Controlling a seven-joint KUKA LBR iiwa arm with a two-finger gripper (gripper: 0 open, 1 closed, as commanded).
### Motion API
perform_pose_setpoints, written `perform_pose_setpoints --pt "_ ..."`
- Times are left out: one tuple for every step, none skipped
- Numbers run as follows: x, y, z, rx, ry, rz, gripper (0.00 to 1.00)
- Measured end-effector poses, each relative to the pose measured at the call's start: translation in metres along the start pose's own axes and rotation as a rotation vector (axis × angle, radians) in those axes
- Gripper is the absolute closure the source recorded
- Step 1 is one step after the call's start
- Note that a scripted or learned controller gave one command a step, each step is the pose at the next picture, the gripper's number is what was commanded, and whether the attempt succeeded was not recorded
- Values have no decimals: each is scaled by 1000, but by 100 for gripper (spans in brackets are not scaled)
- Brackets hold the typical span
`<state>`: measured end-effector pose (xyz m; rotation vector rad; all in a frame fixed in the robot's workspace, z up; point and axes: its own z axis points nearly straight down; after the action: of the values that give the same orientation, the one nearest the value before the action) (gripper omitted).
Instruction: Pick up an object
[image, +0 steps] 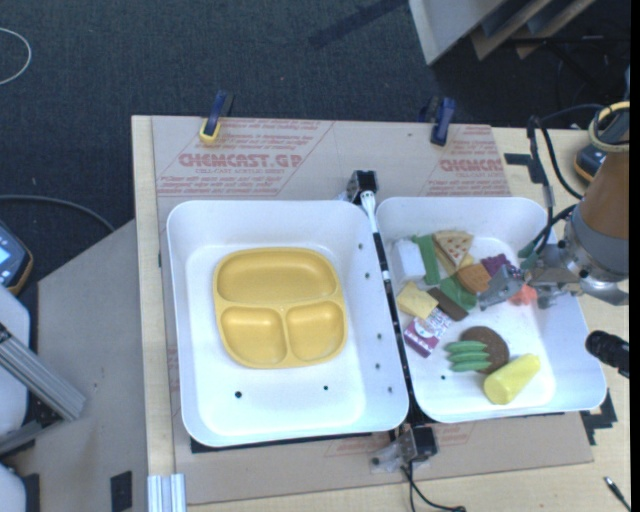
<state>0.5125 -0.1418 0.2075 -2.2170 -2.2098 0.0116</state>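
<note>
The right bin (560, 340) holds several toy foods. A yellow lemon-like piece (511, 378) lies near its front, beside a green pea pod (465, 352) resting on a brown round cookie (490, 343). Further back are a yellow cheese block (416, 300), a purple-and-white packet (427, 331), a white piece (410, 258), a green strip (430, 257), a waffle-like wedge (453, 244) and a purple piece (496, 268). My gripper (520, 287) reaches in from the right, low over the bin's right middle, just right of the pile. A small orange-red bit shows at its tip.
The left bin (190, 300) holds a yellow three-compartment plate (279, 303). A black divider clip (362, 185) sits between the bins at the back. Blue and yellow clamps (213, 118) hold the board's rear edge. Cables run along the right side.
</note>
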Motion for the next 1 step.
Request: perform_pose_setpoints --pt "0 3 -6 -13 -2 -3 0"
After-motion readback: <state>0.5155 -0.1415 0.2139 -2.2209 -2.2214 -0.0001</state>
